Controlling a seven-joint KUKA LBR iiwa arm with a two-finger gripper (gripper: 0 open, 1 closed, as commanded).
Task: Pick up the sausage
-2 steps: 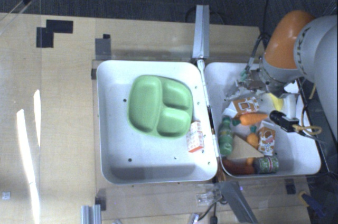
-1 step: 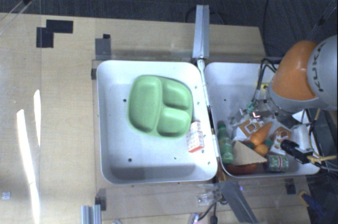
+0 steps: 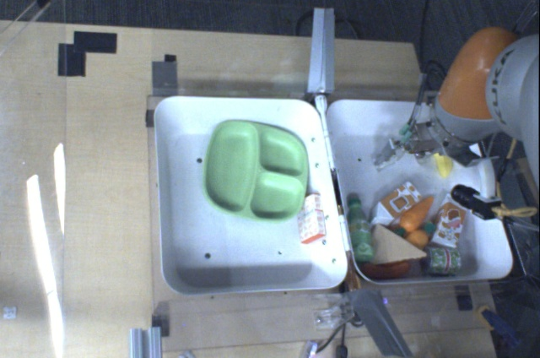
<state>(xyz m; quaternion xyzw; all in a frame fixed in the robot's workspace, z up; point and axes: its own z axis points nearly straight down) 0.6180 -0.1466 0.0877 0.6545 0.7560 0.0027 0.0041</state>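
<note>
The pincer (image 3: 395,152) hangs spread and empty over the right white bin (image 3: 363,124). The dark red sausage (image 3: 390,269) lies at the bin's near wall, under a tan wedge (image 3: 395,245) — approach low, from the side.

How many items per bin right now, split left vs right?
Left bin: 2, the green divided tray and a small red-and-white packet.
Right bin: about 8, with a green bottle, carrot, tan wedge, yellow piece, two printed packets, a can and a dark red piece that may be the sausage.
Total: about 10; the pile overlaps.
</note>
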